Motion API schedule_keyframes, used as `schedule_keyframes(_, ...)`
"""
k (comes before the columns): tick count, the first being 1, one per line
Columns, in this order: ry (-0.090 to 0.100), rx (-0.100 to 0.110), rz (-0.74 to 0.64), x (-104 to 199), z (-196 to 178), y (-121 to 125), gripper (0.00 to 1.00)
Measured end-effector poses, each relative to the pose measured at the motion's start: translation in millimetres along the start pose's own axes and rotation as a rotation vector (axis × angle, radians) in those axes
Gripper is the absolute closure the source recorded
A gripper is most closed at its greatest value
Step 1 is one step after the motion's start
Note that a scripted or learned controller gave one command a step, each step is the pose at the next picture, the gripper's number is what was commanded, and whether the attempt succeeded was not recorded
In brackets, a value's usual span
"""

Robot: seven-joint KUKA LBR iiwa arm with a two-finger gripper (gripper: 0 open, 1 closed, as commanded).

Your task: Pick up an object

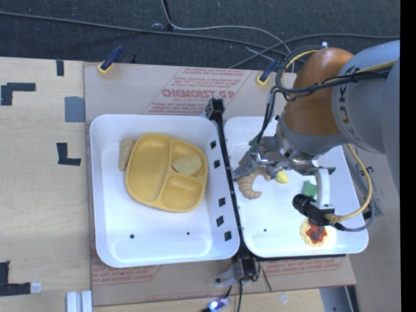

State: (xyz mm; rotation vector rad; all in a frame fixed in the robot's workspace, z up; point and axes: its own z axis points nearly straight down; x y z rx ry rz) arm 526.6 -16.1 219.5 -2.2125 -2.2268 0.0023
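My arm reaches in from the right and sits over the right bin, orange band above the wrist, cables looping around it. My jaws hang low over the left part of that bin, close to the divider between the two bins. The wrist housing blocks most of the view of them; I cannot tell whether they are spread or closed, and nothing is visibly between them.

Right bin contents: a tan, curled croissant-shaped piece lies on the bin floor just below my jaws, near or touching them; contact cannot be confirmed at this angle. A small yellow piece lies just to its right, partly under my wrist. A green piece sits further right, beside a white upright part of my tooling. Near the bin's lower right corner lies a flat yellow round with a red and dark patch on it, well apart from the jaws.

Left bin: a yellow divided plate lies slightly tilted in the upper half, with a pale slice in one upper compartment. A tan, bread-like piece is tucked against the plate's left edge.

Both bins rest on a cardboard sheet on the worktop, which carries dark tape marks.
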Motion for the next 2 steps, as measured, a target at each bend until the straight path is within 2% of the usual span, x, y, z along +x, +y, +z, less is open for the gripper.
schedule_keyframes(1,0.001,-0.001,-0.002,56,-10,7,1.00)
schedule_keyframes(2,0.000,-0.001,-0.001,112,-8,26,1.00)
